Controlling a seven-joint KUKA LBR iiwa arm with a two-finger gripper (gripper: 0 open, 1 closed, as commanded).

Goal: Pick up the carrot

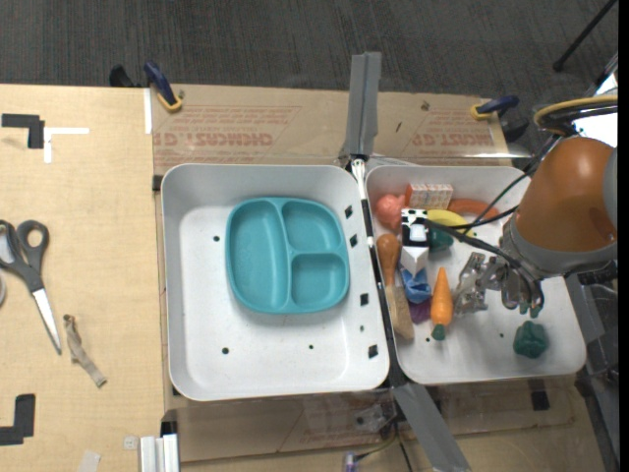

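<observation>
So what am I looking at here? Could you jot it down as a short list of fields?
left bin: holds a teal divided plate
right bin: holds a pile of toy food along its left side
carrot: lies in the right bin, orange, green end toward the camera
gripper: hangs over the right bin, just right of the carrot, holding nothing
green lump: right bin, near corner
scissors: on the bench, far left

Grey arm (590, 254), broad orange band (glossy), black cables, metallic jaws
</observation>
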